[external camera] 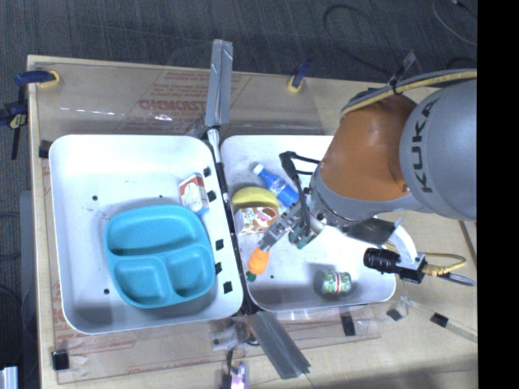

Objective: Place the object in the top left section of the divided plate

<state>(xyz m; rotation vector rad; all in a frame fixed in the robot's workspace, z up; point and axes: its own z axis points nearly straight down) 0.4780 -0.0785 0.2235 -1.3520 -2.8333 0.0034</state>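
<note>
Wooden surface [105,79] carries two white bins. Left bin [81,168] holds blue divided plate [159,254], top left section bare, ready to receive. My jaws [285,232] low in right bin [365,294] among clutter, beside snack packet [258,217] and carrot [258,261]; grip state — cannot tell. Target object unclear.

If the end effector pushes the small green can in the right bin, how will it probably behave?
The green can lies on its side on the right bin floor, so it will probably roll when pushed. It looks small, so likely light. Its round wall may slip between fingers unless it is gripped across the middle.
</note>
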